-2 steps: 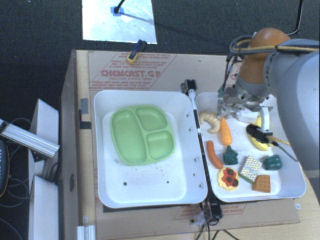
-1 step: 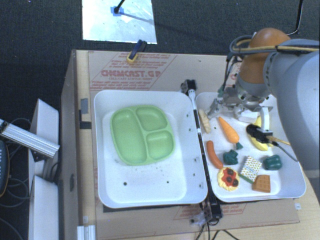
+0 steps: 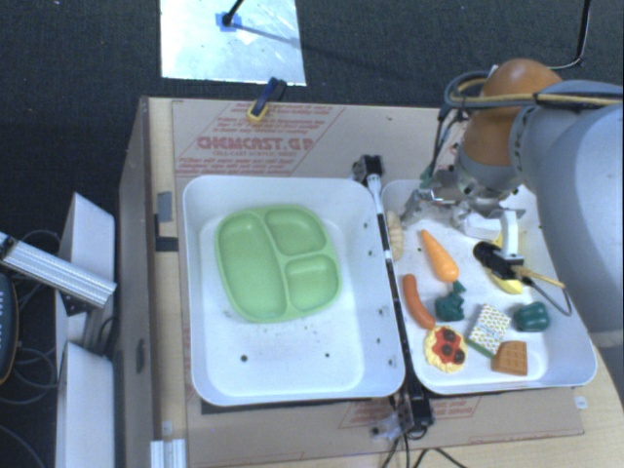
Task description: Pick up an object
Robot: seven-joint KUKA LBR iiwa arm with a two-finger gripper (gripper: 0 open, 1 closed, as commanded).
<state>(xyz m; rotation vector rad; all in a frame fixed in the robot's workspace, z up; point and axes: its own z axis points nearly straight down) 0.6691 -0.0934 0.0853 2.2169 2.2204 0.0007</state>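
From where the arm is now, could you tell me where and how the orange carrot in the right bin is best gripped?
Probably across the carrot's thick middle, coming straight down from above. It lies flat and slanted, narrow end toward the bin's far side, so fingers closing across its width fit best. The sausage and the broccoli lie near its lower end, so avoid that end.

Glossy green plastic tray [image 3: 276, 261] in matt white bin [image 3: 224, 359] (smooth, prob. plastic).
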